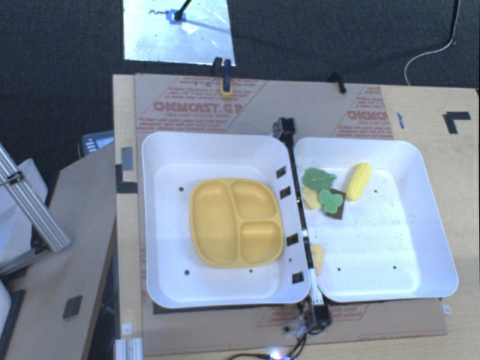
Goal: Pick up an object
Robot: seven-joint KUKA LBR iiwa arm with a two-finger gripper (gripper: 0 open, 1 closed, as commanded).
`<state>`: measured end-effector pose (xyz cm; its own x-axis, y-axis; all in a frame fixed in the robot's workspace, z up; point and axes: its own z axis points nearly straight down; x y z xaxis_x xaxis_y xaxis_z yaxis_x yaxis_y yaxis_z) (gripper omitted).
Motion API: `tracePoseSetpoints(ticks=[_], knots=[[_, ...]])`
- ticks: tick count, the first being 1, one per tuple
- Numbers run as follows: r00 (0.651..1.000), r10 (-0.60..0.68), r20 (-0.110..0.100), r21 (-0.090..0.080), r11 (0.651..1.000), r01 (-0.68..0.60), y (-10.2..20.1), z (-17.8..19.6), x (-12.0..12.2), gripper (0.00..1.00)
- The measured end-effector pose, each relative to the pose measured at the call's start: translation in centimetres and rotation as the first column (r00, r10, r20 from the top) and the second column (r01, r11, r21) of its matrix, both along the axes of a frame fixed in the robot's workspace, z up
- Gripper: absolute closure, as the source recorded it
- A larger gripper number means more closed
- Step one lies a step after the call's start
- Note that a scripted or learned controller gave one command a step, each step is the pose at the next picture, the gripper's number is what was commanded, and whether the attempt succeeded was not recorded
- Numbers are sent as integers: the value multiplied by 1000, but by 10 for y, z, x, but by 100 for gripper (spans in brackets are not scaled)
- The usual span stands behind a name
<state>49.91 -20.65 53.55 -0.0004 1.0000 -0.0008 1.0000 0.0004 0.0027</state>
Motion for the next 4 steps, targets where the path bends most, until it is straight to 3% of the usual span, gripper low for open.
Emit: tracePoseSetpoints(ticks=[1,2,3,4], knots=[[1000,4,1,0,1000,-4,14,0,-13,100],[1000,3,-14,5,1000,-3,47,-192,-13,100],[1000,1,8,-6,1000,-1,-2,-145,64,100],[1000,4,12,-5,1000,-4,0,-40,68,100]])
